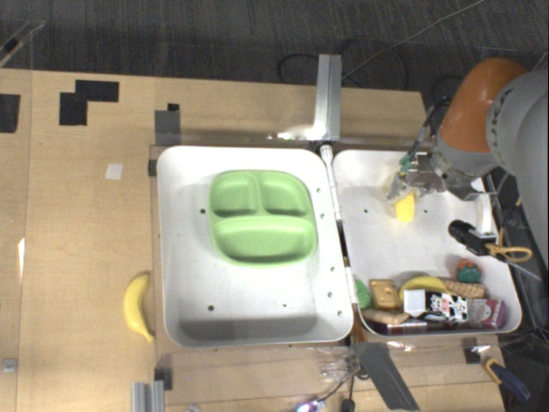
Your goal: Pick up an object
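My gripper (414,181) hangs over the back half of the right bin (377,247), reaching in from the right. A small yellow object (405,209) sits right at the gripper's lower tip and meets it in the view; whether it is gripped or just lies below is unclear. At the front of this bin there is a pile of things: a banana (425,283), a brown cracker (386,294), a white box (414,301), a black-and-white packet (446,305) and a red and green piece (467,271).
The left bin (180,256) holds a green divided tray (262,213). Another banana (137,305) lies on the wooden bench left of that bin. A metal post (328,97) stands behind the divide between the bins.
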Controlling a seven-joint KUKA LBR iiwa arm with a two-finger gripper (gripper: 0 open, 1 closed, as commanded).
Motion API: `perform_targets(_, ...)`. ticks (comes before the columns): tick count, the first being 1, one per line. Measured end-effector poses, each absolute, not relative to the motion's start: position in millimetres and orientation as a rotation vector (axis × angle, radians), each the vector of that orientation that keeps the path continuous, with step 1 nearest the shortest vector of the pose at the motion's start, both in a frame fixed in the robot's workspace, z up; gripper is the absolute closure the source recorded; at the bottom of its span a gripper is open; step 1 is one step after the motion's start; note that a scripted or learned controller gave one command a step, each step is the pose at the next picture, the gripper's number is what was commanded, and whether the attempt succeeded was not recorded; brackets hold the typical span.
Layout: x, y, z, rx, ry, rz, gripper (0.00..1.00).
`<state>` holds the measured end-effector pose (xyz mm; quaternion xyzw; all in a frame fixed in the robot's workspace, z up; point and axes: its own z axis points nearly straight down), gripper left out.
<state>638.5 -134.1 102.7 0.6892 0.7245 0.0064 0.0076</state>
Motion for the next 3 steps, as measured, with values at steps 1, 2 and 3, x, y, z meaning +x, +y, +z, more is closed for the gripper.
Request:
perform_targets(1, 638.1, -76, 190, 2.192, 2.243, 0.008, 1.00)
perform_targets(2, 638.0, -76, 190, 2.193, 2.243, 0.008, 0.00)
perform_targets(3, 651.5, -109, 108, 2.043, 2.370, 0.006, 0.00)
